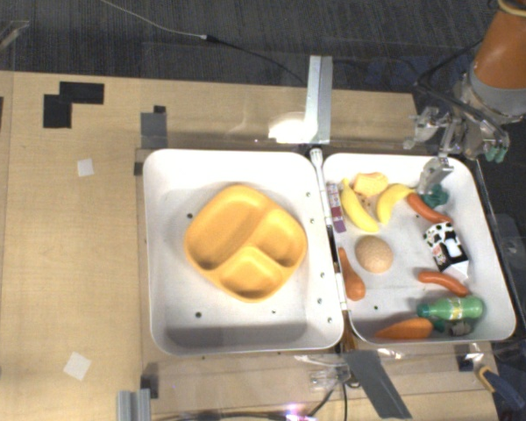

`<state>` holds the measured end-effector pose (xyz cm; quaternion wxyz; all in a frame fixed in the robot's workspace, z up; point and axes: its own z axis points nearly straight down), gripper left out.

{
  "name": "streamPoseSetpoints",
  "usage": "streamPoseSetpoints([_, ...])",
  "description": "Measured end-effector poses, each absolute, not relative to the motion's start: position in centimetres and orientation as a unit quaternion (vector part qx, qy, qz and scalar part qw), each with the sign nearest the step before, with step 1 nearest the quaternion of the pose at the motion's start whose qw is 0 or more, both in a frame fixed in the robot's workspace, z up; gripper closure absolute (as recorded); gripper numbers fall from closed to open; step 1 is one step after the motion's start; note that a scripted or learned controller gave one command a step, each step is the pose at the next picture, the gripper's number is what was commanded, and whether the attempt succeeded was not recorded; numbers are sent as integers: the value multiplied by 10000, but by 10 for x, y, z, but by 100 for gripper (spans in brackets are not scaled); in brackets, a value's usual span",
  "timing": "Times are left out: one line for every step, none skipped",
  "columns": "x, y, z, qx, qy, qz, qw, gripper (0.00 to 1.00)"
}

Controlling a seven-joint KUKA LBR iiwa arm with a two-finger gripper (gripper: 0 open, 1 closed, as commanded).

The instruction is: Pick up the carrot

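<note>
Right now the smooth orange tapered carrot (405,328) lies in the shallow white right-hand bin (500,261), close against its near wall and toward the near right corner. A green plastic bottle (451,309) rests just beside it, touching or almost touching its right end. The carrot's long axis runs roughly left to right across the view, nearly along that near wall, and the narrower end seems to point left.

The grey arm with its orange band (508,33) comes in at the upper right. The metal claw (435,179) hangs over the far right part of the same bin, just above a short red-orange sausage-shaped piece (425,206) and beside the yellow bananas (368,207). From this slant it is too small and cluttered to tell whether the claw is wide or narrow, and nothing can be seen held in it.

So the carrot sits well apart from the claw, toward the near edge of the bin and slightly left, with a black-and-white toy (444,244) and another red-orange piece (443,281) lying between. By my reckoning the coming move is a traverse over those to the near wall, with the claw turned to close across the carrot's short width, and the bottle and wall leaving little room
</note>
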<state>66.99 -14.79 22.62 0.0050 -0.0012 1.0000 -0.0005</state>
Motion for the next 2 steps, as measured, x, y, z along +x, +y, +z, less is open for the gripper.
streamPoseSetpoints([635,-95,113,267,9996,17,-5,0])
streamPoseSetpoints([538,-68,188,1459,9893,7,48,0])
